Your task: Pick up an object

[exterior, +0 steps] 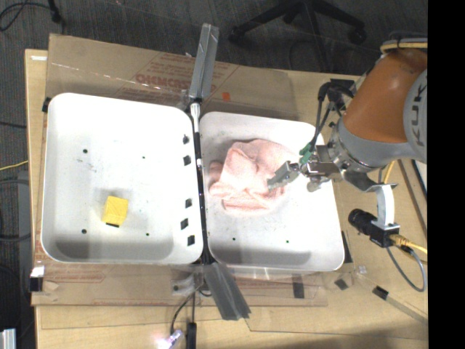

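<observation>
Your end effector (285, 173), reaching in from the table's right edge, meets the crumpled pink cloth (247, 174) in the right bin (320, 249), probably to pinch a fold; its opening, you cannot tell.

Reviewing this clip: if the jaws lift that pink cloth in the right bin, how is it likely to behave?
The pink cloth lies bunched in soft folds, so it probably hangs limp and unfurls when lifted. It looks thin, so likely light. A pinch may catch only one fold and drag the rest across the right bin. The gripper sits at its right edge.
</observation>
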Controlling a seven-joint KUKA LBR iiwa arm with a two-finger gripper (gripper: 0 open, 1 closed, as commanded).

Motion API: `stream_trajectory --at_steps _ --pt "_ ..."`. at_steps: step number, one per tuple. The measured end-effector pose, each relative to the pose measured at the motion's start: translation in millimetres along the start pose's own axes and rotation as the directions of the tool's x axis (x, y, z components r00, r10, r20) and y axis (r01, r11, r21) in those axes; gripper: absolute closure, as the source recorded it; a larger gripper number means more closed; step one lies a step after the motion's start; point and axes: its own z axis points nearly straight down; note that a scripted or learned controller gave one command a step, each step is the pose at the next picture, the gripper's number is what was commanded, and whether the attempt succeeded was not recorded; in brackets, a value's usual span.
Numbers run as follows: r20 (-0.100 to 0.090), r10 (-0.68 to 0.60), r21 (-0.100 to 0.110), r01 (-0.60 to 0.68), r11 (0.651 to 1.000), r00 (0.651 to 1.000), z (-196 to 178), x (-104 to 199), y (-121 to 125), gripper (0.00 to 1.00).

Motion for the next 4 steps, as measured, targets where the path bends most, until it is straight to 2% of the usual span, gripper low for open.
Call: stream_trajectory --at_steps 1,2,3,4 --pt "0.002 -0.108 -0.003 0.108 0.994 0.994 59 -20 57 0.0" --pt "0.001 0.052 -0.004 -0.052 0.999 0.999 160 -42 105 0.0" --pt "0.0 0.045 -0.004 -0.045 0.999 0.999 150 -40 106 1.0" --pt "0.0 -0.169 -0.001 0.169 0.986 0.986 142 -29 106 1.0"
